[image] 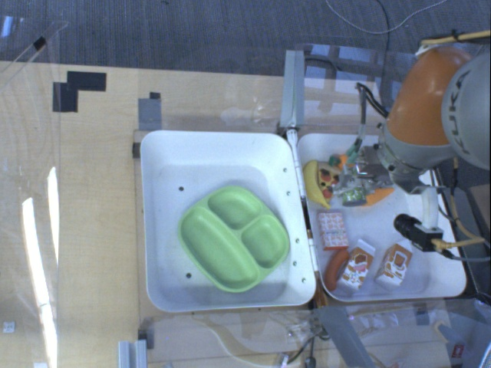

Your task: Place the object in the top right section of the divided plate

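Camera view: a grey arm (453, 106) reaches in at right of frame, over the right bin (453, 282).
Object: not yet fixed; toy foods lie heaped in that bin's upper left, among them a banana (313, 184) by the bin's left wall, long axis running up-down in frame.
Gripper (354, 184): low over the heap; whether its fingers are wide, narrow or holding anything cannot be told.
Plate (234, 238): green, divided, centre of the left bin (161, 205), turned at a slant.
Step in hand: likely picking. Best to close across an item's short side, lift straight, then carry left to the plate's upper-right section.
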You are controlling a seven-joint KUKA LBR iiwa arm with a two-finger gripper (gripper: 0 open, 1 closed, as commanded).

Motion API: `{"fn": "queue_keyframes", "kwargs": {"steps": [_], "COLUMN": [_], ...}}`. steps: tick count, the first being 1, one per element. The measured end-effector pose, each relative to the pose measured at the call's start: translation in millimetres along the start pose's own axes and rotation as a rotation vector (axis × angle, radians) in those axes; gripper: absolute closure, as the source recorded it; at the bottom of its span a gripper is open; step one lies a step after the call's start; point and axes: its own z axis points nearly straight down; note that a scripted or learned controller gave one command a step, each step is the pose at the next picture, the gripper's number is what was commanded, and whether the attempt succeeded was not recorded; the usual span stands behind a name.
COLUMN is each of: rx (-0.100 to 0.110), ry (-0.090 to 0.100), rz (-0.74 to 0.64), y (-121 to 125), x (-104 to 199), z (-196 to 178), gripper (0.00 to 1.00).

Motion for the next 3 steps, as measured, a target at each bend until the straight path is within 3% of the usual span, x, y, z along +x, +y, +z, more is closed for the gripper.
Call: {"fn": "queue_keyframes", "kwargs": {"steps": [1,2,3], "rx": [0.003,0.003,0.002], "ry": [0.003,0.003,0.003], "rz": [-0.297,-0.287,-0.285], "y": [-42,-72,-72], "x": [65,142,142], "z": [19,18,18], "gripper": [1.0,1.0,0.0]}}
